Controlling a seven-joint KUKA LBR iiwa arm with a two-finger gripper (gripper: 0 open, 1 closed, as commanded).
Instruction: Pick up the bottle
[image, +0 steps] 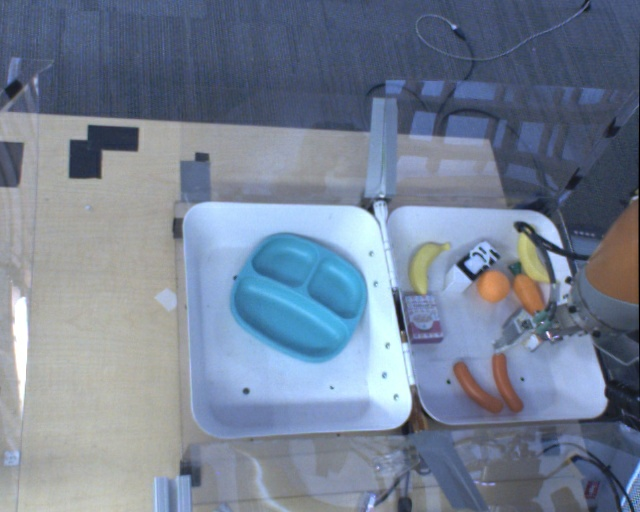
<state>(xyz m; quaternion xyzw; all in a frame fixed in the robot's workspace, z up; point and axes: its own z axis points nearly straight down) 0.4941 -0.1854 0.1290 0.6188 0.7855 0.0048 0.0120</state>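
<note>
A small black-and-white bottle (478, 260) lies in the back half of the right bin (590, 405), between a yellow banana (428, 266) and an orange fruit (492, 286). My gripper (527, 333) hangs low over the right side of that bin. It is just in front of a carrot (528, 293) and to the front right of the bottle, apart from it. Nothing shows in its grasp. The arm's orange band (615, 265) is at the right edge.
A second banana (533, 258) lies at the back right. Two sausages (490, 384) lie in front of the gripper. A pink box (423, 318) rests against the bin's left wall. The left bin (205, 390) holds a blue divided plate (298, 295).
</note>
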